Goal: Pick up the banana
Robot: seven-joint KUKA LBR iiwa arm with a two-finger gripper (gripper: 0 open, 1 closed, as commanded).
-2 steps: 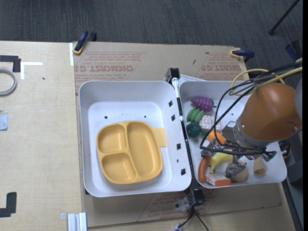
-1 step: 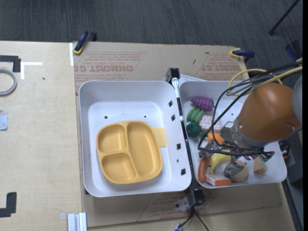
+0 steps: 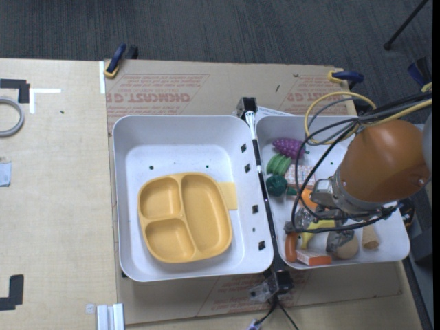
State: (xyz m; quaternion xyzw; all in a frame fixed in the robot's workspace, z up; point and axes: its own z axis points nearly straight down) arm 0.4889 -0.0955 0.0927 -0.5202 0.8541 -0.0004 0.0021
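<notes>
Pickup not yet shown done: end effector [image 3: 328, 227] low at five o'clock in the right white bin [image 3: 393, 251], grip state untellable, beside a yellow banana-like piece [image 3: 315, 238].

Two bins, taken from the divided tray [image 3: 184, 216]

We see the tray in the left bin [image 3: 127, 184]; right of it, the right bin [image 3: 392, 251] holds toy grapes [image 3: 289, 146] behind the arm [image 3: 381, 160].
</notes>
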